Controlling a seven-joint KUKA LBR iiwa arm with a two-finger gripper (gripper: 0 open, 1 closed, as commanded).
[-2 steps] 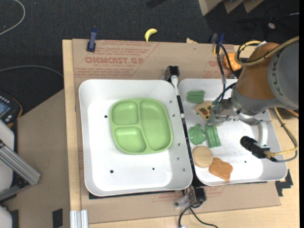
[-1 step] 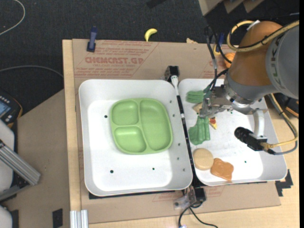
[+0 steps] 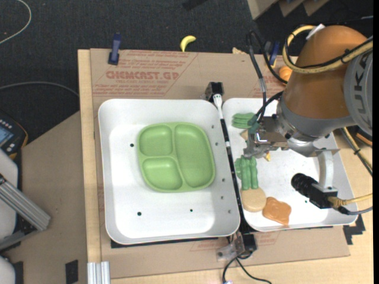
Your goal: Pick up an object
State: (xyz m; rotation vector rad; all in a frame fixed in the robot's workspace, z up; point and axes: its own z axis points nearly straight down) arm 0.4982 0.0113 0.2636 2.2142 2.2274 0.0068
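— Pincer (image 3: 259, 148) low over the right bin (image 3: 331, 222); spread hidden under the wrist, so cannot tell how far open. Nothing seen held.
— Nearest candidate?
— Green ribbed bundle (image 3: 247, 173), just beside the pincer, lying flat along the bin's inner wall. Probably light moulded plastic, stiff, a little slick. Best taken across the narrow middle, not end to end.
— Past that?
— Tan round disc (image 3: 254, 201), touching the bundle's far end; flat and low, likely to slip out unless pinched at the rim. Then orange piece (image 3: 276, 210), just beside the disc, lumpier, probably easier to bite.
— Other side of the pincer?
— Smaller green piece (image 3: 241, 121), near, close to the same wall; little room there.
— Farthest?
— Green divided plate (image 3: 176, 157), well apart in the left bin (image 3: 118, 200); wide, rigid, grippable only by an edge.
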